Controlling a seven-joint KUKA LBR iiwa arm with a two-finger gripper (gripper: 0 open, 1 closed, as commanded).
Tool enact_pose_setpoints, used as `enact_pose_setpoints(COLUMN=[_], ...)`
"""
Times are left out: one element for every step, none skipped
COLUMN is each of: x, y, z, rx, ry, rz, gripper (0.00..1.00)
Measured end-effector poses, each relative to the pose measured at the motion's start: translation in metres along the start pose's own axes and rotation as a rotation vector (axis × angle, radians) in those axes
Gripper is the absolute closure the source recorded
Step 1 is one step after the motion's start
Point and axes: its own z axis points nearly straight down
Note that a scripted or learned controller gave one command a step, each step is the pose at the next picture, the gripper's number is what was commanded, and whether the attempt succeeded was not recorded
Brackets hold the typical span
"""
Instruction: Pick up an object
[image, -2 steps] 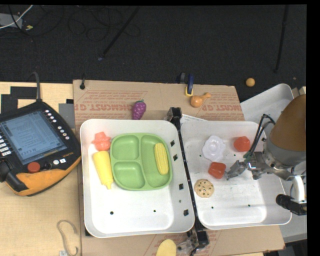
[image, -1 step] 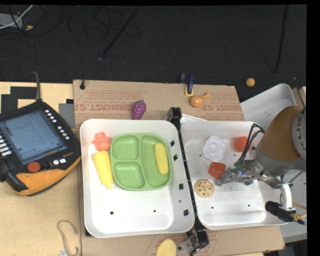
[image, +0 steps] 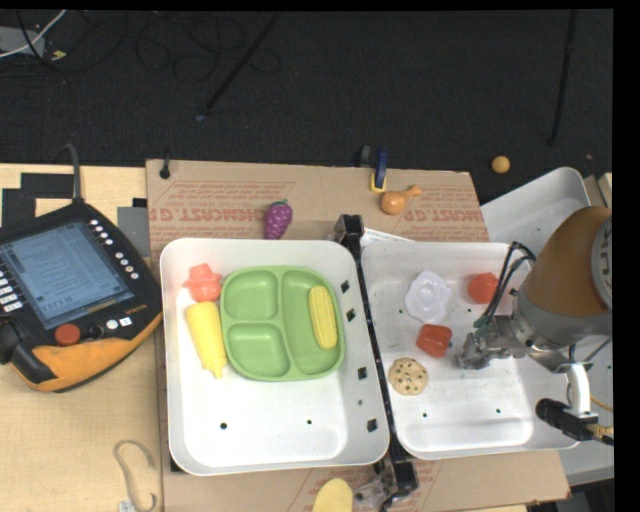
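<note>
My gripper (image: 472, 355) reaches down into the right bin (image: 470, 430), just right of a red block (image: 434, 340). A cookie (image: 408, 376) lies to its lower left. A clear plastic cup (image: 429, 296) and a red-orange round toy (image: 482, 288) sit farther back in that bin. The left bin (image: 260, 430) holds a green divided plate (image: 280, 325) with a corn cob (image: 322, 316) in its right section. A yellow bottle-shaped toy (image: 207, 337) and a pink toy (image: 203, 283) lie left of the plate.
The arm's orange band (image: 572, 265) comes in over the right bin's right edge. A black divider (image: 365, 340) runs between the bins. A purple grape toy (image: 277, 219) and an orange pear-like toy (image: 397, 200) rest on the cardboard behind. A teach pendant (image: 70, 290) lies at left.
</note>
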Motion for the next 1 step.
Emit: enact_pose_setpoints(x=[0.0037], y=[0.0096], z=[-0.0547], rx=[-0.004], ry=[-0.002], rz=[-0.003], gripper=[1.0])
